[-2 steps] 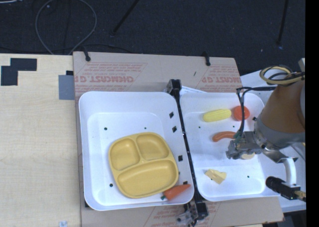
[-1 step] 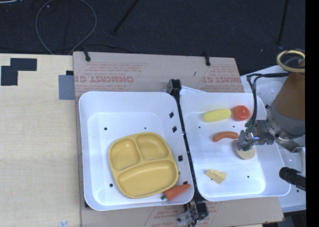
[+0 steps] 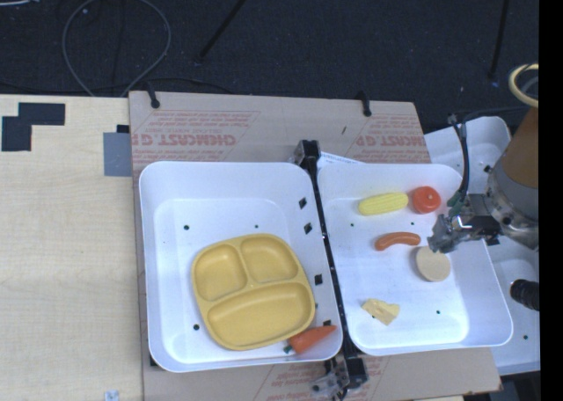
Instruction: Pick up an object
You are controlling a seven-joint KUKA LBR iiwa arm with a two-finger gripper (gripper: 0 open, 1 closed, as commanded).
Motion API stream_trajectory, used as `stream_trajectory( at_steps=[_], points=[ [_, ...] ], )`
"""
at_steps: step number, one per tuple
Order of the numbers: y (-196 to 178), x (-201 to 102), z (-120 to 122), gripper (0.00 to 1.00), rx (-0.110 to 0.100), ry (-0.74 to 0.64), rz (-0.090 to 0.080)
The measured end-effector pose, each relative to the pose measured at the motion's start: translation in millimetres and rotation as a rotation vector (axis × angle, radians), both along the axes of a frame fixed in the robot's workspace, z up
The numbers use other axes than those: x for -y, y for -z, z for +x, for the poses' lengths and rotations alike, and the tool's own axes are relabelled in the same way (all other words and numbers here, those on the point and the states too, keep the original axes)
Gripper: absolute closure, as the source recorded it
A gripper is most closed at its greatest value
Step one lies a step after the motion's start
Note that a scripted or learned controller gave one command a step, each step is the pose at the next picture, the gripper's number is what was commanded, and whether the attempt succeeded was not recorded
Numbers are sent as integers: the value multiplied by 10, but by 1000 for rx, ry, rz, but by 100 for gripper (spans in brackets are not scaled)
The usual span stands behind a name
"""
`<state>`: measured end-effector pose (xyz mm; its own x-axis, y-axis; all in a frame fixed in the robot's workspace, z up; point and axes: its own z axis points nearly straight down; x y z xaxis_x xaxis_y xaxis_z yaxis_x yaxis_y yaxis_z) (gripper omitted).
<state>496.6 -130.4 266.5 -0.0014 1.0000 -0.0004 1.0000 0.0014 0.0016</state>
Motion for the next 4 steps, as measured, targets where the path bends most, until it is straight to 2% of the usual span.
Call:
stream_trajectory(
  at_steps=[1, 3, 4],
  points=[
    [-17, -506, 1, 100, -5, -4, 3],
    [71, -1630, 225, 100, -5, -4, 2],
    [302, -2159, 174, 100, -9, -4, 1]
  ],
)
